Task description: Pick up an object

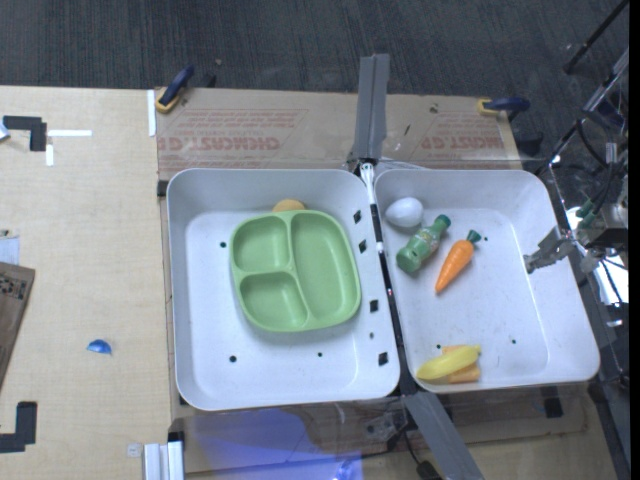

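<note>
A dark carpeted floor (300, 18) borders the pale wooden desk (80, 248), where brown cardboard (230, 128) shows mirrored lettering, hard to read. Two shallow white bins hold a green divided plate (296, 270), an orange plastic carrot (454, 265) and a green toy bottle (421, 245). Whether the jaws are parted cannot be told.

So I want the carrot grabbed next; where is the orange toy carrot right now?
The orange toy carrot lies in the right white bin, toward its upper middle, just right of the green toy bottle and below-right of the white egg.
</note>
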Robot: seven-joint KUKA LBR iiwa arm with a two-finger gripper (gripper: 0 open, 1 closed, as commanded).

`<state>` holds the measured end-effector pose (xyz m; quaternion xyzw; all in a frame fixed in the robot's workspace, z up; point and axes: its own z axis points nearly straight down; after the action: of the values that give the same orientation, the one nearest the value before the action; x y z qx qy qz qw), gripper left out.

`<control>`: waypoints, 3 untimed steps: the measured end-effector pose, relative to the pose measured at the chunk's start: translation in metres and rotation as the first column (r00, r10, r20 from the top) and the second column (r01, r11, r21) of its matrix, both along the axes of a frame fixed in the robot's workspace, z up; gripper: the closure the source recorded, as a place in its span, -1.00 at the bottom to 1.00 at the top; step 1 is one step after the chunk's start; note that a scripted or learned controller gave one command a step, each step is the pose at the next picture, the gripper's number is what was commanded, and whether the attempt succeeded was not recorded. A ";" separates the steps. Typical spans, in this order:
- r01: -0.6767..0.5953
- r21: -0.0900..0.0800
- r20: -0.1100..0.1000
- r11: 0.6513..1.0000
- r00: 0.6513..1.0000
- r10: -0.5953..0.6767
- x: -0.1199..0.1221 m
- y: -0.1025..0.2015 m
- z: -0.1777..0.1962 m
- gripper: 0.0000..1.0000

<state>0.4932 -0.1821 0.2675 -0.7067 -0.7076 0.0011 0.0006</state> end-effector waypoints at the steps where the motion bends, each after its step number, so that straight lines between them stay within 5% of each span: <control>1: 0.002 0.001 -0.001 1.000 1.000 -0.002 0.050 0.004 -0.112 -1.00; 2: -0.107 0.000 0.001 0.994 0.994 0.107 0.078 0.083 -0.176 -1.00; 3: -0.102 0.000 0.001 0.995 0.995 0.102 0.078 0.081 -0.167 1.00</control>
<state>0.5713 -0.1009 0.1001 -0.6696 -0.7427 0.0009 0.0003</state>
